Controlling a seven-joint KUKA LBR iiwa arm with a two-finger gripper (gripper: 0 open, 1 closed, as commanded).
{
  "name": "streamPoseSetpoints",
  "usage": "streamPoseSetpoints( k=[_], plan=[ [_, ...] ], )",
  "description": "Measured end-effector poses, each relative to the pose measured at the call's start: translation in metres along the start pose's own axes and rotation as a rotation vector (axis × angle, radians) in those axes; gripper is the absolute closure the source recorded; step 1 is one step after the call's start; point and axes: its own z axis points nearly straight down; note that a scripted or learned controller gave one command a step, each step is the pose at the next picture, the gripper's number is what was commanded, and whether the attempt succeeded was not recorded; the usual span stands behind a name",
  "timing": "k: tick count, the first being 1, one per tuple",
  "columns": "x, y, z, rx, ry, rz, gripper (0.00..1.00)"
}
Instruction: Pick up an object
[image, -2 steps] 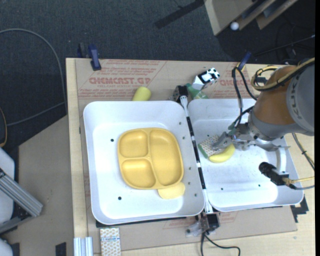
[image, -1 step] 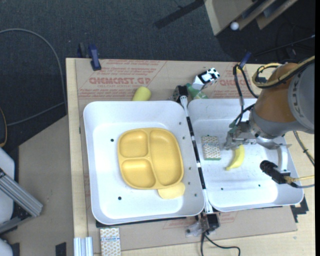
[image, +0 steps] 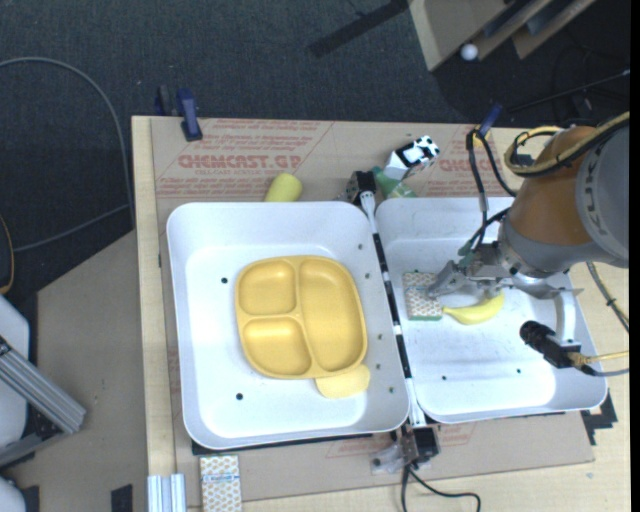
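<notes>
The arm (image: 575, 200) comes in from the right — grey, its orange band bulging above the wrist — and bends down over the right bin (image: 500, 390). The gripper (image: 462, 283) sits low near that bin's left side, its tip pointing towards the divide between the bins.

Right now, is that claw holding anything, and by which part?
Cannot be told. The gripper sits low beside the banana and a small green packet.

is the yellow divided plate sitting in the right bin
No, the yellow divided plate lies in the left bin, while the right bin holds the banana.
</notes>
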Motion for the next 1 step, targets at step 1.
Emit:
streamPoseSetpoints(
  k=[1],
  plan=[
    [-0.0867, 0.0664, -0.0372, 0.012, -0.003, 0.000, 0.00]
  ],
)
